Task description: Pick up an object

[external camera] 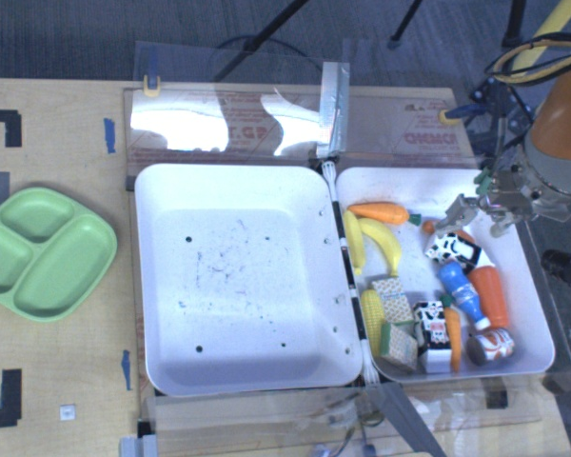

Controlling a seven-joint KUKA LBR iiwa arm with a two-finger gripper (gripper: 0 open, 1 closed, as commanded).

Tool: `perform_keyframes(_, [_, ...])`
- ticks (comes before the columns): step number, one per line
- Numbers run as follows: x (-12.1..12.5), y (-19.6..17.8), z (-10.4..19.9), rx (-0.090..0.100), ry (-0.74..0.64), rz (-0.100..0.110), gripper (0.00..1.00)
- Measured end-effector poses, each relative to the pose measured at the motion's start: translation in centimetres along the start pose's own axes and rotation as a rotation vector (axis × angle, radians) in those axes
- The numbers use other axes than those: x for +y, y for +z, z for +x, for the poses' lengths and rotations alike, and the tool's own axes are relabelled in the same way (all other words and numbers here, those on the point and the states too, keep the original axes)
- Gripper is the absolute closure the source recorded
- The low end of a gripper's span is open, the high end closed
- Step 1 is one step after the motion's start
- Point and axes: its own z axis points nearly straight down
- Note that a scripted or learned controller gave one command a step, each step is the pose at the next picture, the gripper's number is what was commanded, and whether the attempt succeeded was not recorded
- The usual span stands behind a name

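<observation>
Right bin (538, 346): gripper (471, 212) just above black-and-white toy (453, 248), apart.

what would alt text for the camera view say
A grey robot arm's gripper hovers over the right white bin, above toys including a carrot, banana, blue bottle and black-and-white cow. Further left sit another white bin and a green divided plate.

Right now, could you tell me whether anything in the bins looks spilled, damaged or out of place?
Nothing stands out. The toys lie jumbled but contained in the right bin, with the banana and carrot intact, and nothing has spilled onto the bench.
</observation>
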Motion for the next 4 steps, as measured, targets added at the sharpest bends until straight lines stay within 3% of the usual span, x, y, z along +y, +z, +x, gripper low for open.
perform_keyframes(1, [-1.0,11.8,-3.2,-0.009,-0.027,-0.029,0.0])
perform_keyframes(2, [-1.0,10.7,-3.5,-0.013,-0.022,-0.032,1.0])
perform_keyframes(3, [-1.0,9.7,-3.5,-0.014,-0.021,-0.035,1.0])
perform_keyframes(4, [0.0,1.3,2.1,-0.001,0.259,-0.001,1.0])
